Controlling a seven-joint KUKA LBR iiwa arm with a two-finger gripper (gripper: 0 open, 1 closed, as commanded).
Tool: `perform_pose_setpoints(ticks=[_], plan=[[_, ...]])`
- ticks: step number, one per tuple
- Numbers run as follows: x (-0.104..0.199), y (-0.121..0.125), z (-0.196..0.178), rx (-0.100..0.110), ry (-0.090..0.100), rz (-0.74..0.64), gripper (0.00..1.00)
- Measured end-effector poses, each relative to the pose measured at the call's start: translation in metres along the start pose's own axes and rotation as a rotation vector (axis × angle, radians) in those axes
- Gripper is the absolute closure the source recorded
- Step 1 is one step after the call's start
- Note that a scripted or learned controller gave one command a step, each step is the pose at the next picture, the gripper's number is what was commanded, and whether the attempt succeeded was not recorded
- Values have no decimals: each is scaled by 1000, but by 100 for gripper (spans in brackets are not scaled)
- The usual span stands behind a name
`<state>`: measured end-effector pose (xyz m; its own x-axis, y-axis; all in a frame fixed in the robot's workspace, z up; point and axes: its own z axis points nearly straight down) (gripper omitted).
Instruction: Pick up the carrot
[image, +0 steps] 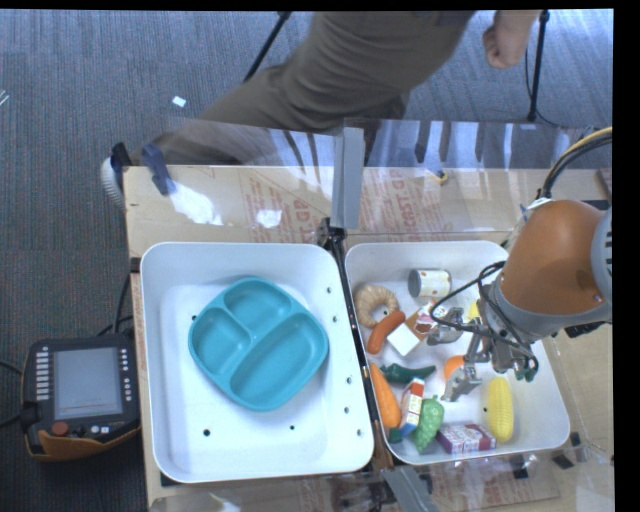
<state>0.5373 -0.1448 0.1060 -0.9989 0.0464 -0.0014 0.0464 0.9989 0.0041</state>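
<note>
The carrot (384, 396) is lying in the right bin (552, 425), hard against its left wall, long axis running up and down the view, tip pointing toward the near edge. The gripper (466, 378) is hanging over the middle of that same bin, to the carrot's right and a little farther back, apart from it and not touching. Its fingers (459, 386) are standing slightly parted with nothing showing between them; a small orange piece (453, 366) is sitting just behind and beside the fingers, too obscured to identify. Between the claw and the carrot, a dark green pepper (405, 373) and a small red and white box (412, 404) are lying, with a light green vegetable (429, 424) just below them. A yellow corn cob (499, 408) is resting to the gripper's right, a pink packet (460, 438) near the bin's front wall. Farther back a doughnut (376, 300), a sausage (385, 331), a white block (403, 340) and a tipped can (430, 283) are clustering. The left bin (160, 400) is holding a blue divided plate (258, 342). The arm's orange band (550, 260) is looming over the right bin's far right corner.
</note>
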Motion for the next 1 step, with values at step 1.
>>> perform_pose_setpoints(ticks=[1], plan=[[1,-8,19,2,4,129,0]])
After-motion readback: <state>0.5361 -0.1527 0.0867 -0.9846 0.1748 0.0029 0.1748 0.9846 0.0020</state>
